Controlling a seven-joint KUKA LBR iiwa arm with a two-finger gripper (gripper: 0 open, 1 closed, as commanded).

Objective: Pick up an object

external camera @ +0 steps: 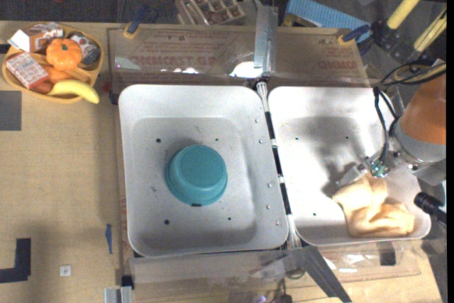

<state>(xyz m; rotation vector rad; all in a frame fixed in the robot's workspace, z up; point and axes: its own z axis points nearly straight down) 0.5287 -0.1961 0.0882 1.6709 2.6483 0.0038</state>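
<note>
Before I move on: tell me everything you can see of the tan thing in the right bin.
The tan object is a pale, yellowish-beige lump with soft, rounded lobes, like crumpled cloth or foam; the material is hard to tell. It lies in the near right corner of the right bin, against the rim. The claw sits at its upper edge; a grip on it isn't visible. Nothing else touches it.

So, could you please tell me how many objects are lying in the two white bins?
2: a teal bowl upside down in the left bin, and a tan cloth-like lump in the right bin's near right corner.
</note>
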